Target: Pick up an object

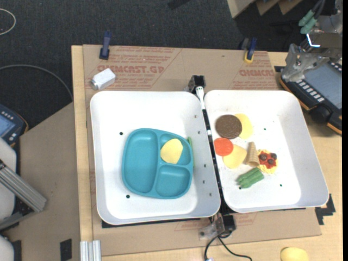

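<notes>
Pincer, perhaps the grey metal part (302, 60) at the counter's far right corner: open or closed, I cannot tell. Touching small coloured plastic food toys (235, 157) may slip.

arm (310, 56) | grey metal | pale-green fittings (details blurred)

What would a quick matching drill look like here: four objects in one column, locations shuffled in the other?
Things:
1. yellow piece
2. brown disc
3. green piece
4. white block

Places:
A. on the cardboard, outside the bins, behind the left bin
B. in the right bin, farthest from the camera within the pile
C. in a compartment of the blue tray
D. in the right bin, nearest the camera within the pile

Pairs: 1-C, 2-B, 3-D, 4-A
</notes>
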